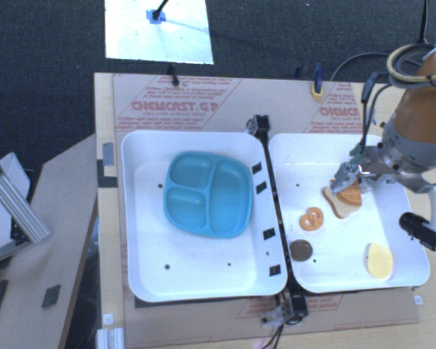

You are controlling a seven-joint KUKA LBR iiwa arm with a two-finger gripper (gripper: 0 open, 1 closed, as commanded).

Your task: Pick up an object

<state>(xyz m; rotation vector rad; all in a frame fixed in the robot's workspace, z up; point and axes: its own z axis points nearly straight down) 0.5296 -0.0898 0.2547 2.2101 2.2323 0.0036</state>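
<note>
Nearest, brown disc (301, 250) untouched; pincer (349, 180) (state impossible to tell) low over toast slice (344, 202), likely to slip off its thin edge.

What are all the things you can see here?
bins: two, white, side by side on the bench
plate: one, blue, three sections, in the left bin
toast: one, tan with an orange patch, right bin, under the gripper
pretzel: one, orange, right bin, middle
cookie: one, brown, round, right bin, near front
yellow piece: one, pale yellow, right bin, front right corner
sheet: one, white, on the dark floor behind the bench
arm: one, grey and orange, over the right bin
gripper: one, metal, above the toast
</note>
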